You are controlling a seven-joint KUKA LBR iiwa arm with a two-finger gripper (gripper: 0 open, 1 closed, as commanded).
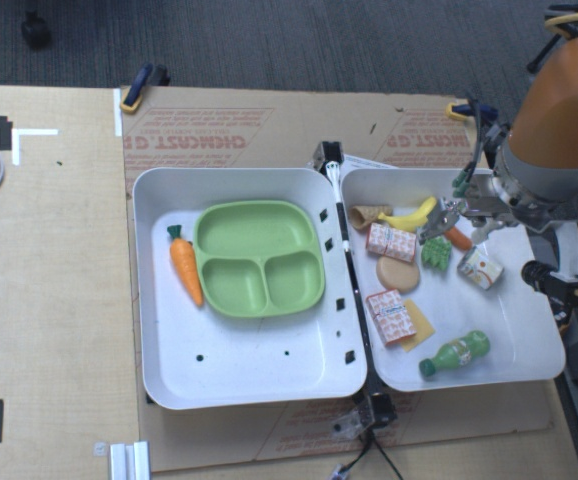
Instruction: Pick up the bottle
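The bottle (456,354) is green with a dark green cap and a pale label. It lies on its side near the front edge of the right bin (539,353), cap pointing left. My gripper (459,229) hangs over the back half of that bin, well behind the bottle. It is open, and its fingers straddle a small orange-red toy (458,237). Nothing is held between them.
Crowded around the gripper are a banana (414,215), a green broccoli (436,254), a small white carton (480,268), two red-and-white boxes (391,241) (391,316) and a round biscuit (397,274). The left bin (249,368) holds a green divided plate (260,258) and a carrot (185,268).
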